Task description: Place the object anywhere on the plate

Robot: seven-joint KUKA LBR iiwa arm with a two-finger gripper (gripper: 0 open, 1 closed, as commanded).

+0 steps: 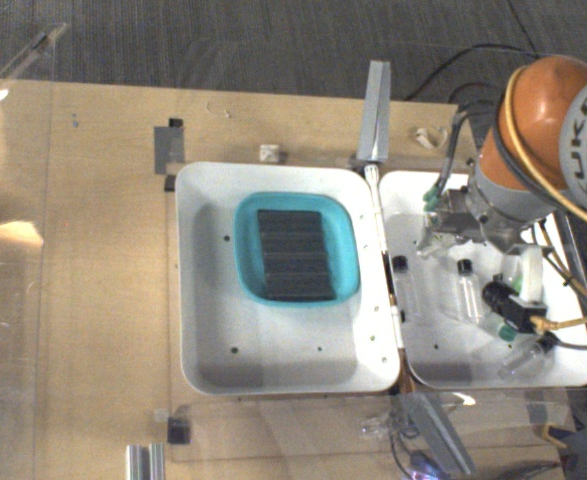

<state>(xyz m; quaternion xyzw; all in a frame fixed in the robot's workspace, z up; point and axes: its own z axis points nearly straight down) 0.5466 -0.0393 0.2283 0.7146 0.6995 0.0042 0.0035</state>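
A teal square plate (246, 230) with rounded corners lies in the left white bin (208, 348), toward its back. A dark ribbed rectangular object (294, 256) rests flat on the plate and covers most of its middle. My gripper (441, 230) hangs over the back left part of the right bin (443, 363), under the grey and orange wrist, well apart from the plate. Nothing shows between it and the bin floor.
The right bin holds a clear tube (470, 294), a small black piece (399, 264) by its left wall, another small black piece (464, 266), and a pale bottle with green parts (526, 273). A grey metal bar (376, 113) stands behind the bins' shared wall.
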